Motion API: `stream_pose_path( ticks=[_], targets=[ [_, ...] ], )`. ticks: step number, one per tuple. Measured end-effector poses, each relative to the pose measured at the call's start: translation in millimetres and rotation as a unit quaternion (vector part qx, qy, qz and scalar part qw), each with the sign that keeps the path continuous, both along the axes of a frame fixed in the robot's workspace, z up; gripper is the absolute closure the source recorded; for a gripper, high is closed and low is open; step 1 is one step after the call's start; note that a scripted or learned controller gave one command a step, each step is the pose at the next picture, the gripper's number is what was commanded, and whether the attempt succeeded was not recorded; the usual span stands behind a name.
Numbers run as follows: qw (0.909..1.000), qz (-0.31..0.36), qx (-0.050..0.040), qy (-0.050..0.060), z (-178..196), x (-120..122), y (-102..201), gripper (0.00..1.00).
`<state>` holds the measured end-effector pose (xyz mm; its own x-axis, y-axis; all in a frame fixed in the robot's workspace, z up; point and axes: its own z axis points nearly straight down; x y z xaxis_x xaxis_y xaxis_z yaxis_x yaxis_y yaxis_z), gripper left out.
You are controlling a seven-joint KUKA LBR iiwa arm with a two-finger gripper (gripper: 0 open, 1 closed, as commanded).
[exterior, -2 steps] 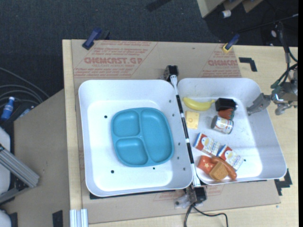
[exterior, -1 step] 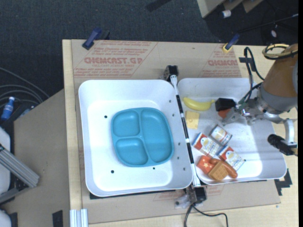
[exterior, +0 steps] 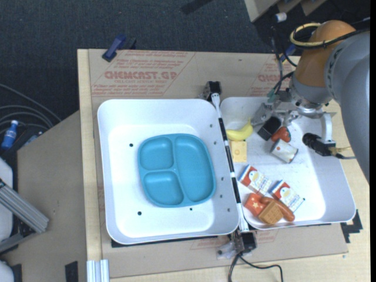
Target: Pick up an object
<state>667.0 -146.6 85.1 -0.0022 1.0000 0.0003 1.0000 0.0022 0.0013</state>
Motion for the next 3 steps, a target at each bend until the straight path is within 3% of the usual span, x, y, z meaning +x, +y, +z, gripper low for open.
stream_pose_path(
  ticks=[1,2,3],
  targets=[
    [1.0,0.0,-0.0011,-0.001,10.7,0.5,-0.6,1.0],
    [1.0,0.0,0.0002,0.001,108.5,-43.0,47.2,1.0],
    [1.0,0.0,0.0006,0.002,153.5,-95.0,102.9,1.0]
  ],
)
